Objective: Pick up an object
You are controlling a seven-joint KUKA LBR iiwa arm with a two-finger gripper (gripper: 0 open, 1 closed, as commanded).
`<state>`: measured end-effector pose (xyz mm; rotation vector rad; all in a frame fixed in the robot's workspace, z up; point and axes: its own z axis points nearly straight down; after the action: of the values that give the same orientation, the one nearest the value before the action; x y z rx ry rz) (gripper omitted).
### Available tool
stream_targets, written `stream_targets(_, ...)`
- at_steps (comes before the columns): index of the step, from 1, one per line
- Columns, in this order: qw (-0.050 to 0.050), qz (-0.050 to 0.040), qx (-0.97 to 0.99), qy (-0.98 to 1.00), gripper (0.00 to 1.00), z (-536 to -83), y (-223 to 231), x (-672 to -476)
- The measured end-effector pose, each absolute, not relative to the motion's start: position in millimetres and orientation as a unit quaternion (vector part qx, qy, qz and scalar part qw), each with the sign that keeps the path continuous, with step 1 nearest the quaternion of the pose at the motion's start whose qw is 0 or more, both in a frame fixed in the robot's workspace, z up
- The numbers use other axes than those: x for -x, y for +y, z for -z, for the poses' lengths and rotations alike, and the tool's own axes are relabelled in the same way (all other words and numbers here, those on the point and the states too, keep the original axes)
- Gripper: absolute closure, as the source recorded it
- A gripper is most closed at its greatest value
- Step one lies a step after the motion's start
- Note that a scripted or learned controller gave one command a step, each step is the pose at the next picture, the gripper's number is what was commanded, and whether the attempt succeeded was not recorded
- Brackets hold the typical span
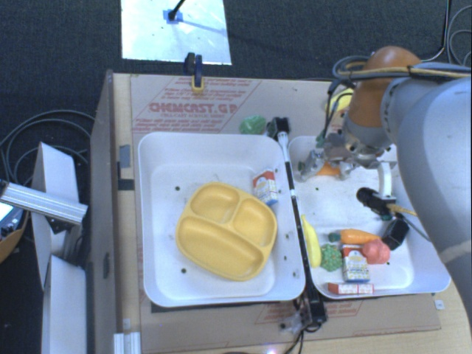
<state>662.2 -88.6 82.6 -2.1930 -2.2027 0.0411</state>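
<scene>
Camera view: small orange object (330, 170) beneath gripper (324, 162).

Bench (214, 98): printed cardboard top. Two white bins side by side on it: left bin (158, 220), right bin (428, 268). Green thing (253, 125) behind bins.

Dark carpet floor (59, 43) all round bench. Pale square sheet (175, 19) lies on floor at far side, glare on it. Bench top a brown cardboard panel (199, 102) with red print. Black cables (33, 127) loop at left, beside white boxes (63, 286).
</scene>
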Motion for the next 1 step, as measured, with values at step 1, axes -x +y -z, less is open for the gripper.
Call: stream_targets(1,0.008,-0.0058,0.707,-0.707,0.00,-81.1,-102.7,-664.3)
